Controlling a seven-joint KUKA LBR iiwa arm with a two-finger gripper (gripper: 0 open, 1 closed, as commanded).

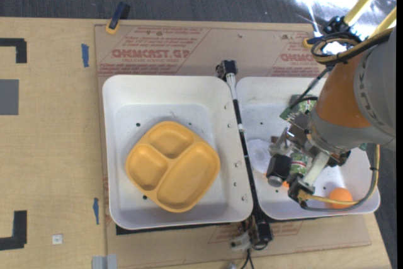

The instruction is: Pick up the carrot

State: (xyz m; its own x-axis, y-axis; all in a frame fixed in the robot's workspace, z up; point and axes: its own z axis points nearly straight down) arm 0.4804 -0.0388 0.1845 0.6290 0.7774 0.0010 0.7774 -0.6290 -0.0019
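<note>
**Gripper low in right bin, carrot off to its side**

Arm (352,97) comes in from the right: grey shell, orange band above the wrist. It's bent down over the right bin (264,94). Gripper (295,184) sits low in the near half of that bin, a cluttered block of black and metal parts with a green board and loose cabling. Too much hardware in the way from here, so I can't tell if it's released or clenched. Nothing is visibly held in it.

Carrot (340,196) is in the right bin near the near-right corner, just beside the gripper on the arm side and apart from its tip. What shows is a smooth, matte orange, rounded lump. It's probably seen end-on or partly covered, so the long axis and which way it points can't be read from this angle.

Left bin (119,97) is the same type: shallow, white, smooth plastic, rounded corners. It holds a yellow-orange plate (173,164), glossy, a rounded square with three compartments, lying flat and turned at an angle to the bin walls.

A black rod (238,129) runs along the seam between the bins. The desk (50,135) is tan board, with a cardboard sheet under the bins carrying red print and bits of blue tape. Dark carpet lies beyond.
</note>
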